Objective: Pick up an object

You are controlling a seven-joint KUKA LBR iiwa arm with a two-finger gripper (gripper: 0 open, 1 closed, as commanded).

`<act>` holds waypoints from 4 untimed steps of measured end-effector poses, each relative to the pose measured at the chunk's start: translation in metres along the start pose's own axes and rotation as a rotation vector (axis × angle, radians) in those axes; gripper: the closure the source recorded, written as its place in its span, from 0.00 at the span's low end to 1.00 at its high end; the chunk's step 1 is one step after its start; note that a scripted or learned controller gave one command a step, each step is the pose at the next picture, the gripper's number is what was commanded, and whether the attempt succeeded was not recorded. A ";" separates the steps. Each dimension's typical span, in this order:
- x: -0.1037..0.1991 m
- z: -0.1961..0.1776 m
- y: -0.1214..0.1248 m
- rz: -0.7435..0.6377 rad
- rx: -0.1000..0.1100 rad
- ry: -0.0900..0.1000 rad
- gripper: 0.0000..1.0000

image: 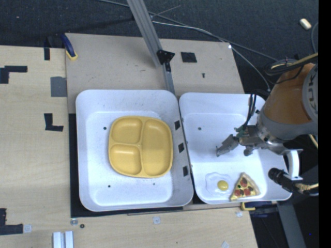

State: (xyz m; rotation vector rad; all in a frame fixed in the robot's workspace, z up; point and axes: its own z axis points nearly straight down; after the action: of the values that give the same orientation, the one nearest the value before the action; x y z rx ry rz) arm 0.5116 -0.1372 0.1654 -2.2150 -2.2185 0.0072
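- The bench point(124, 61) carries 2 white bins side by side; the left bin point(93, 138) holds a yellow plate point(140, 146) with 3 compartments.
- The right bin point(207, 112) holds 2 small toy foods near its front edge: a fried egg point(219, 183) and, just beside it on the right, a pizza slice point(244, 186).
- The arm point(289, 107) reaches in from the right, and the gripper point(235, 142) hangs over the middle of the right bin, behind the egg and well apart from both foods.
- The gripper seems spread open, with 1 finger pointing to the left, and there is nothing between its fingers.
- I judge the step in hand is the approach: no object is chosen or touched yet.
- To do it well, the gripper should come toward the front edge, center over 1 food only, and go down straight until the fingers are on both sides of it.
- Both foods look flat, so the fingers must reach almost to the bin floor; closing too high would probably catch nothing.
- The egg and the slice lie close together, so the approach should avoid pushing 1 against the other or against the wall.
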 end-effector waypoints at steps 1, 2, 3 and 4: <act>0.004 0.064 -0.005 0.001 0.001 0.000 0.00; 0.003 0.079 -0.004 0.002 -0.009 -0.003 0.00; 0.004 0.068 -0.003 0.000 -0.013 -0.003 1.00; 0.000 0.025 -0.003 0.000 -0.010 -0.002 1.00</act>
State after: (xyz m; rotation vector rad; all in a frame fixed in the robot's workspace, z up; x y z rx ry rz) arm 0.5081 -0.1372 0.1405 -2.2213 -2.2237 -0.0015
